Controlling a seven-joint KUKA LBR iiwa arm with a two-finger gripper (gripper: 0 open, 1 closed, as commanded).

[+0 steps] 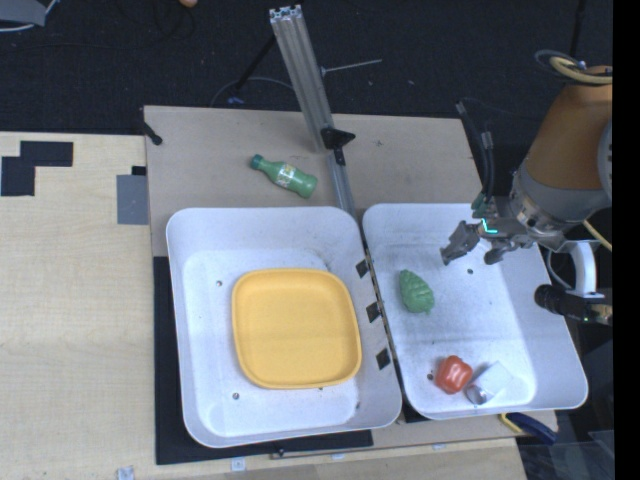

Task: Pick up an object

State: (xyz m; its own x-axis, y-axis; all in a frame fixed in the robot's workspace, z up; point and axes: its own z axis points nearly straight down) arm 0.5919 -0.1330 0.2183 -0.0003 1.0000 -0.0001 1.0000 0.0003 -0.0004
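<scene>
Green lump (416,292) is seen lying in the right bin (540,368), near the bin's left wall and about halfway down it; it is found below and to the left of the pincer (476,245), close to it but not touching. The pincer is held over the upper part of the right bin, and nothing is seen between its fingers; they look spread apart, so the pincer is taken to be open. A red thing (453,373) is seen near the lower edge of the right bin, well below the green lump; a small clear and grey thing (484,386) is laid just beside it, on its right. The left bin (195,268) is set against the right bin; a yellow plate (296,327) is laid flat in the middle of it. A green bottle (284,175) is seen on its side on the bench, above the left bin and outside it. A silver bar (308,68) is seen slanting up from between the tops of the two bins.
</scene>
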